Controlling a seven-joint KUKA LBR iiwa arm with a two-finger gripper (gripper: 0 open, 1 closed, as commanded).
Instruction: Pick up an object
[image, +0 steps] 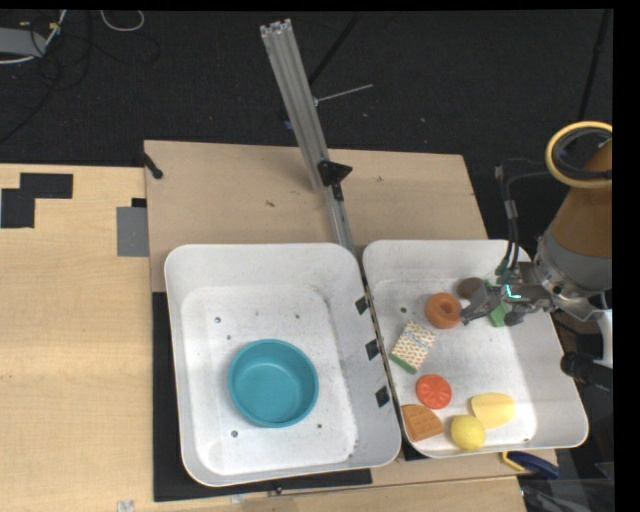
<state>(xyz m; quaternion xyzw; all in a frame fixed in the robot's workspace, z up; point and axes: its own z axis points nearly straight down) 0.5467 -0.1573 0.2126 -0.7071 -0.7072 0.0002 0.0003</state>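
The tool (482, 305) is seen low in the right bin (560, 420), just beside a brown doughnut-shaped toy (442, 310); whether its fingers are spread cannot be told.

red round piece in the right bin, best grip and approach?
Probably straight down from above, fingers across its width. The red round piece looks to lie low in the right bin, with bare floor on its left and right. The toast-like piece lies close below and the patterned card close above, so close left-right.
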